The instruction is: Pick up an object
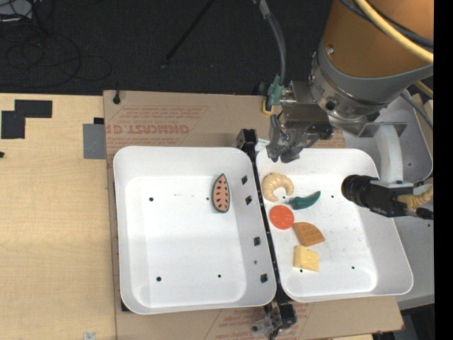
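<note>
So, front of the right bin [382, 278]: a pale yellow cheese-like wedge [306, 258] lies nearest the lower rim, with a tan bread-like piece [308, 233] just above it, the two close together.
Middle of that bin: a red round slice [282, 217] sits just beside the divider, and a dark green pepper-like piece [306, 200] lies a little up and to its right.
Further back: a croissant [277, 185] curls near the bin's upper left corner, close to the red slice.
Left bin [134, 190]: a watermelon slice [221, 193] lies alone toward its right side, well apart from the rest.
Gripper [284, 151]: it hangs over the back rim of the right bin, just above the croissant; nothing shows between its fingers, and I cannot tell whether they are spread or closed.
Likely target: the croissant, by nearness, though that is my guess.
Risk: the croissant lies close to the bin wall and divider, so a finger may land on the rim, or nudge the red slice and come up with nothing.
</note>
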Controlling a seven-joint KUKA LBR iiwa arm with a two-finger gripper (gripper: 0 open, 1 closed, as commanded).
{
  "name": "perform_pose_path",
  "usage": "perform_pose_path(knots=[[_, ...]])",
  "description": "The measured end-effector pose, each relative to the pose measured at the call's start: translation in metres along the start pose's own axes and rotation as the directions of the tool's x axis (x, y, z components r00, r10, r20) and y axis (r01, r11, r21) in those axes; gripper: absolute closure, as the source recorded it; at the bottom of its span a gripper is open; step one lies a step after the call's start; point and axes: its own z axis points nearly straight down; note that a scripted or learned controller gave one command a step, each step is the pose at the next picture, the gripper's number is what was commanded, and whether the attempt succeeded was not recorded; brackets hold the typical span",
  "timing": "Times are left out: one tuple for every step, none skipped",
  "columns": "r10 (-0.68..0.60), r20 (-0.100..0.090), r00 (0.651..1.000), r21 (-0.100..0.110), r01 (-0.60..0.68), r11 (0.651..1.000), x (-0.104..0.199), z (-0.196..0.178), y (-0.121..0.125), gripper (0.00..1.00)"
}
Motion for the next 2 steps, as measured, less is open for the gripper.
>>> perform_pose_path(knots=[[0.001, 0.001, 1.000, 0.004, -0.001, 1.000, 0.050, -0.045, -0.014, 1.00], [0.003, 0.003, 1.000, 0.008, -0.003, 1.000, 0.096, -0.041, -0.013, 1.00]])
